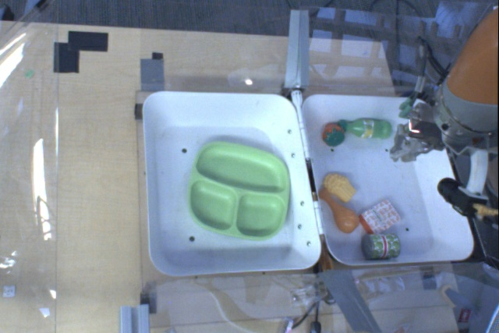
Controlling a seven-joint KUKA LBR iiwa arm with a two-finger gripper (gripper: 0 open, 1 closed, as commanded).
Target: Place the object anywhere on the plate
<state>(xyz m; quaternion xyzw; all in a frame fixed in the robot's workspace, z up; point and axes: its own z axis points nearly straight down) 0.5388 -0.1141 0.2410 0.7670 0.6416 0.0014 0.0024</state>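
1. Left bin (156, 168): green three-compartment plate (239, 189) at its centre, nothing on it.
2. Right bin (460, 242): green bottle (359, 129) on its side near the far-left corner; corn cob (338, 186), orange gourd-like piece (341, 215), red-patterned packet (380, 214) and green can (380, 246) clustered toward the near edge.
3. Hand (411, 143) over the right bin's far-right part; blurred, so I cannot tell its grip.
4. Arm cut off at right.
5. Pale wood table (78, 191); grey carpet and cables beyond.

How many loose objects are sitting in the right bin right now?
4: a green bottle at the bin's far side, a corn-and-orange toy mid-left, a patterned packet beside it, a green can nearest. The arm may hide others.
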